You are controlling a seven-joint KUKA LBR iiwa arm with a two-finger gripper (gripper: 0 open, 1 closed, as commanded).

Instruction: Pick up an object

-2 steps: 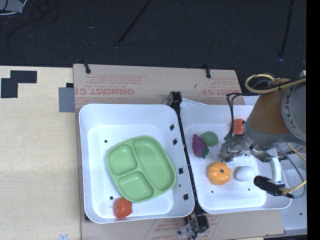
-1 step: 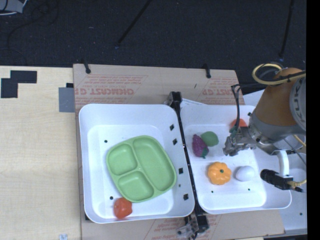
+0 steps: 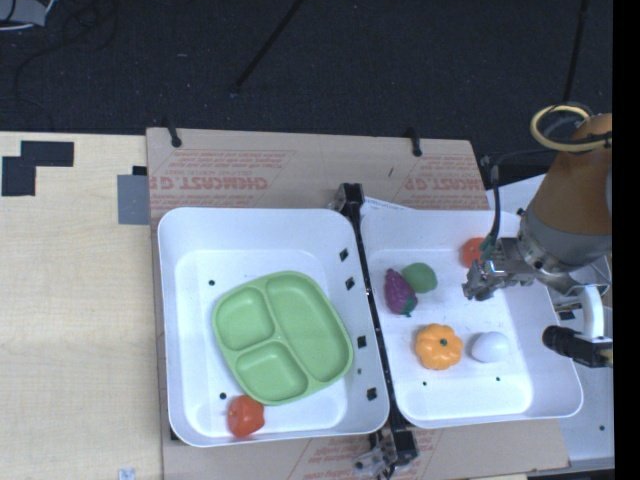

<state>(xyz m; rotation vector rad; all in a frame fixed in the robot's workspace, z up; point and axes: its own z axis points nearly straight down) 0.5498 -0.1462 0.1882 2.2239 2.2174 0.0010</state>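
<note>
The right bin (image 3: 450, 398) holds a purple eggplant-like toy (image 3: 400, 292), a green round toy (image 3: 421, 276) touching it, an orange pumpkin toy (image 3: 439, 347), a white egg-shaped object (image 3: 490, 347) and a red-orange object (image 3: 473, 251) near its far right wall. My gripper (image 3: 480, 283) hangs low over the right side of this bin, between the red-orange object and the white one. Nothing shows between its tips. The arm hides part of the bin's right edge.
The left bin (image 3: 185, 258) holds a green divided plate (image 3: 281, 336) and a red tomato-like toy (image 3: 245, 415) at its near left corner. A black divider (image 3: 366, 308) runs between the bins. Cardboard lies under both bins.
</note>
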